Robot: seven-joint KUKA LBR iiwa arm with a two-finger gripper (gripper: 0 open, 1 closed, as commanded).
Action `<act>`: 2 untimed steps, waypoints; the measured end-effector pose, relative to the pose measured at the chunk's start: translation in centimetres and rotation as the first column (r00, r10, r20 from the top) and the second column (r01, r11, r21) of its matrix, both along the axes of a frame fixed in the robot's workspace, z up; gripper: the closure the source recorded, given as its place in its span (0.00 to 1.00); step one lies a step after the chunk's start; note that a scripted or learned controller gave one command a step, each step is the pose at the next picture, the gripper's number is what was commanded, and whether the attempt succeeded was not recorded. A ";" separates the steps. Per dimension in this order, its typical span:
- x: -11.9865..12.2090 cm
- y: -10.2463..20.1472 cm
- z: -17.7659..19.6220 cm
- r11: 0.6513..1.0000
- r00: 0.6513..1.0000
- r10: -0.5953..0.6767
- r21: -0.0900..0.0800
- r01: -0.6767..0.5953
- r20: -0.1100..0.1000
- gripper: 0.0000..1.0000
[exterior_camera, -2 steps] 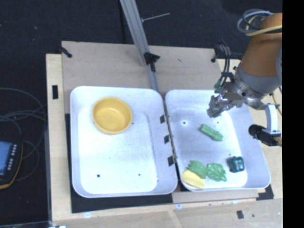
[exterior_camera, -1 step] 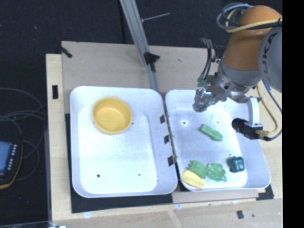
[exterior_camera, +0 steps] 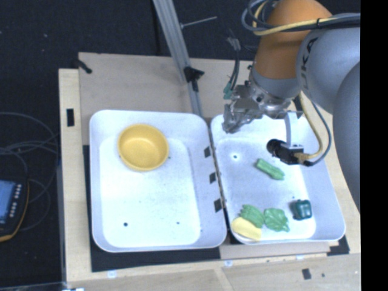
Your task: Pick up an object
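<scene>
My gripper (exterior_camera: 232, 125) hangs over the far left corner of the right bin (exterior_camera: 321, 180), below the orange wrist band. Nothing shows between its fingers. In the right bin lie a green pod-shaped piece (exterior_camera: 269, 168) near the middle, two leafy green pieces (exterior_camera: 251, 214) (exterior_camera: 276, 219) at the front, a yellow piece (exterior_camera: 245, 228) at the front left corner, and a dark green cube-like object (exterior_camera: 301, 209) at the front right. A yellow bowl (exterior_camera: 143, 147) sits in the left bin (exterior_camera: 151, 223), toward its far left.
A grey metal pole (exterior_camera: 176, 47) slants down from the top to the gap between the bins. A black cable fitting (exterior_camera: 282, 150) hangs over the right bin beside the arm. A handheld screen (exterior_camera: 11, 202) lies off the bench at the left.
</scene>
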State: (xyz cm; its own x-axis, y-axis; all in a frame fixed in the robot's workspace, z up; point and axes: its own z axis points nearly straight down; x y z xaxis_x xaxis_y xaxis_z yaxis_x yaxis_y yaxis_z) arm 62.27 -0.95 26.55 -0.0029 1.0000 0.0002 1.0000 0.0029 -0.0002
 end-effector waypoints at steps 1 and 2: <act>2.2 4.2 -2.0 1.000 1.000 -0.001 0.000 0.001 -0.001 1.00; 3.7 8.8 -3.3 1.000 1.000 0.000 0.000 0.000 0.000 1.00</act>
